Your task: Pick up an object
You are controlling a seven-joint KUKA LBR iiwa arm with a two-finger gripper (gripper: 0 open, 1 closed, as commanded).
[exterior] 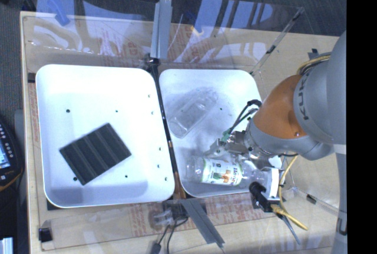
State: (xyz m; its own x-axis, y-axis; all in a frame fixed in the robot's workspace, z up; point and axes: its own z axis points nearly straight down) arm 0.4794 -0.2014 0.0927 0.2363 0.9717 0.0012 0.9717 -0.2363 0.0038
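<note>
My claw (235, 149) hangs over the bottle (221, 172); whether it grips, I cannot tell. Clear plastic looks light, slick, crushable, so I'd take its labelled middle.

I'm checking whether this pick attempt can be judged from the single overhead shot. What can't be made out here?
- Claw, camera view: the arm's wrist and cables cover its tip, so its contact with the labelled bottle can't be judged.
- Clear plastic item in the right bin: see-through on white, so its outline is faint.
- Label print on the bottle: too small to read.
- Dark ribbed panel in the left bin: material unclear.
</note>
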